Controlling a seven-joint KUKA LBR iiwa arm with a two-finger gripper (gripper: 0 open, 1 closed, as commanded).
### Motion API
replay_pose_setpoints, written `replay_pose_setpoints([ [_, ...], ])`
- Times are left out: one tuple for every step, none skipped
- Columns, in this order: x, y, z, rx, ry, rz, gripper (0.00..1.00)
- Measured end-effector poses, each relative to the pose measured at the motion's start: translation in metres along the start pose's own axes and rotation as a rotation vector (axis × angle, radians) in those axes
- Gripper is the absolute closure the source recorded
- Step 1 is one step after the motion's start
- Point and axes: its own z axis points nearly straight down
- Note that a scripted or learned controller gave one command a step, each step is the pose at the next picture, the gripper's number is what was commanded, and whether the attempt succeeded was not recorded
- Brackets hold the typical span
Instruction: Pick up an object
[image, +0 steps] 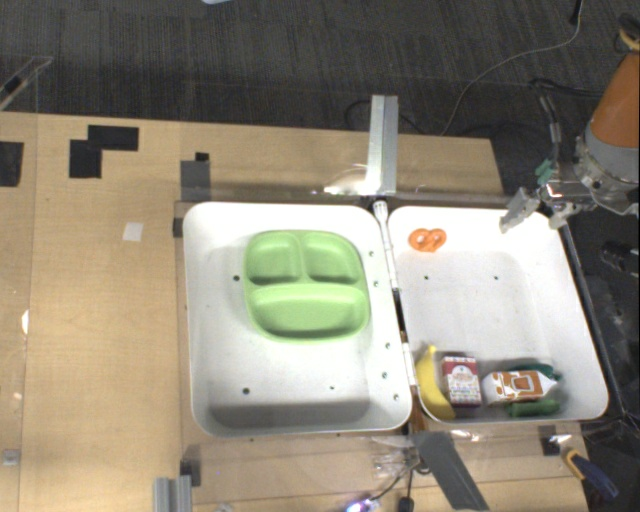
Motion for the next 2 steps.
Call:
replay_pose_setpoints([
  [0.122, -0.032, -0.059, 0.001, 0.003, -0.166, 0.00],
  [0.170, -0.061, 0.029, 0.003, 0.004, -0.484, 0.00],
])
